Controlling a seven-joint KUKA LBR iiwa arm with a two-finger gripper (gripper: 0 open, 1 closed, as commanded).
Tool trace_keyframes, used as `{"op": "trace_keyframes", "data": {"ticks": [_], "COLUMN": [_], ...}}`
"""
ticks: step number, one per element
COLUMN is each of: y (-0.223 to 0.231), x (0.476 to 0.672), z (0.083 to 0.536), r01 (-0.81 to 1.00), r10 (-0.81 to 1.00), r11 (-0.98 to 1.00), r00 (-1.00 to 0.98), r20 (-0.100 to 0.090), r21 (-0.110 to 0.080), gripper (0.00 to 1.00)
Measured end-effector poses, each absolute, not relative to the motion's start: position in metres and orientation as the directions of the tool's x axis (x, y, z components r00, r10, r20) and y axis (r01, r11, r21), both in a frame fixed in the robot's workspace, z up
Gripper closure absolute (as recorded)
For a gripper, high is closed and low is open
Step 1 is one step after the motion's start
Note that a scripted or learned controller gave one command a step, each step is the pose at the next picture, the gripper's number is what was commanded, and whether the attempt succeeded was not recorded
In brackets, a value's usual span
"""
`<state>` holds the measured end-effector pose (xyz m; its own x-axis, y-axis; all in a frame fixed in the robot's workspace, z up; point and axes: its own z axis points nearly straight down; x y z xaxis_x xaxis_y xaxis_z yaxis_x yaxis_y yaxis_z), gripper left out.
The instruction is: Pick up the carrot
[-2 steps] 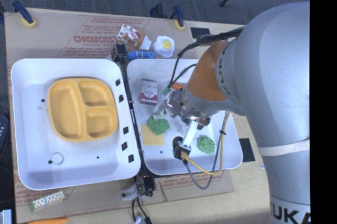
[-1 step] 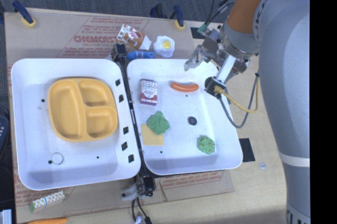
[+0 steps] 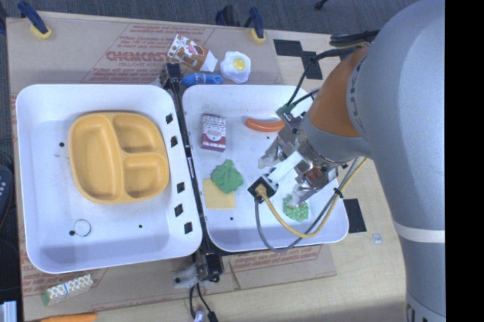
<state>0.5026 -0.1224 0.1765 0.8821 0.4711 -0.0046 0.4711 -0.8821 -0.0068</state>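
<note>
Side by side on a cardboard sheet: left bin and right bin, both white and shallow.

Reaching in from the right over the right bin: grey arm with an orange band, and the gripper low above that bin's right half, a little toward the near side. Open or closed: cannot tell, since most of it is hidden beneath the wrist.

In the far half of the right bin: carrot, orange, flat on the bin floor with its length running left to right, not in the gripper. Lies just to the far left of the gripper. Meets the wrist's outline at its right end; touching or apart, impossible to tell.

Left of the carrot, near the bin's left wall: small red box, flat on the floor. On the near side of the box: green leafy piece, overlapping the far edge of a yellow slice. Just beside the gripper on its near side: pale green clump.

In the left bin: yellow divided plate with three compartments, roughly central. Toward the near-left corner: small clear ring.

Beyond the bins' far rims, on the cardboard sheet: snack packet, blue item and white-and-yellow piece, close together. At the far-left edge: blue clamp.
</note>
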Motion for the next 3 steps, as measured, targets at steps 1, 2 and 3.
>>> {"op": "trace_keyframes", "data": {"ticks": [1, 2, 3], "y": [-0.11, -0.14, -0.176], "x": [0.593, 0.634, 0.645], "z": [0.172, 0.186, 0.328], "r01": [0.515, 0.518, 0.51], "r10": [0.515, 0.518, 0.51], "r11": [-0.857, -0.855, -0.86], "r00": [0.857, 0.855, 0.86], "r20": [-0.003, -0.002, -0.001], "r21": [-0.006, -0.005, -0.002], "gripper": [0.0, 0.0, 0.0]}}
